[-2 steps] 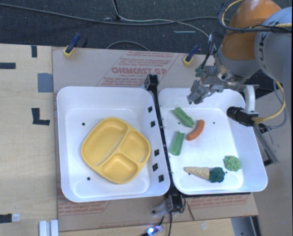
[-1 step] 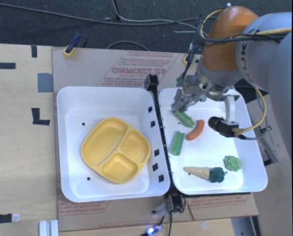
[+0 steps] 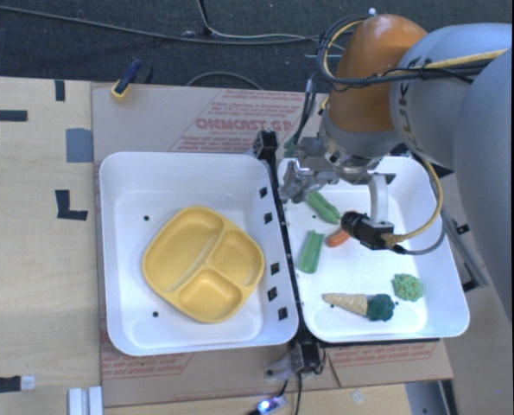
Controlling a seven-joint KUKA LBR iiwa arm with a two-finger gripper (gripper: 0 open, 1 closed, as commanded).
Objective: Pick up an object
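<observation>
"CHEMCAST" in red on cardboard sheet [image 3: 213,119]

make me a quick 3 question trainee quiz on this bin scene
1. True or false: the yellow tray lies in the left bin.
2. Which toy lies nearest the right bin's front edge? A) green stick B) cone C) carrot
3. How many compartments does the tray have?

Key: 1 true; 2 B; 3 three.
</observation>
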